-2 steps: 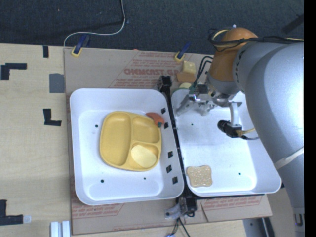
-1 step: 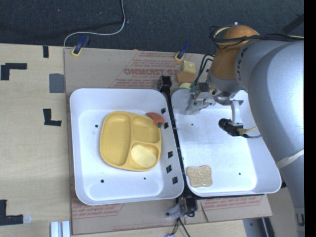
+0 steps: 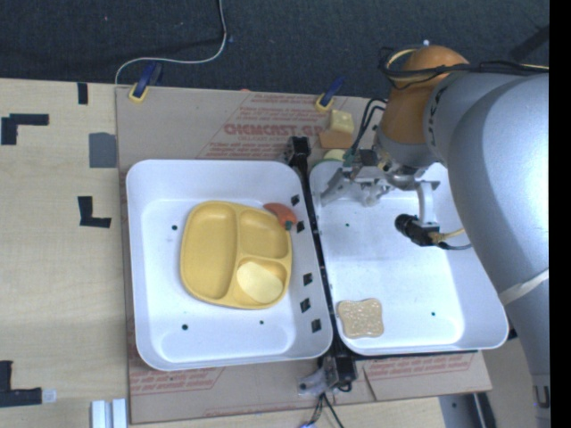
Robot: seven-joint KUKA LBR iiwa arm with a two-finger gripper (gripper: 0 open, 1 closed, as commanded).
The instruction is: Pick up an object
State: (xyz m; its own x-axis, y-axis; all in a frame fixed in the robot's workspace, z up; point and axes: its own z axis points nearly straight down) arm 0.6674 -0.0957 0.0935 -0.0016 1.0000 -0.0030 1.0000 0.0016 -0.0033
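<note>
- Gripper (image 3: pixel 361 185): seen at the far end of the right bin (image 3: pixel 393 257), low over its floor; whether the jaws are open cannot be told, and nothing is seen held.
- Arm (image 3: pixel 464 114): grey, with an orange band, reaching in above the right bin's far corner.
- Tan patch (image 3: pixel 360 318): lying flat at the near end of the right bin, well apart from the gripper.
- Yellow tray (image 3: pixel 234 254): resting in the left bin (image 3: pixel 152 266), beside the right bin; a pale disc (image 3: pixel 260 282) lies in it, a small red item (image 3: pixel 282 213) at its far rim.
- Task judged not yet done: no object is lifted; grasp and lift remain.
</note>
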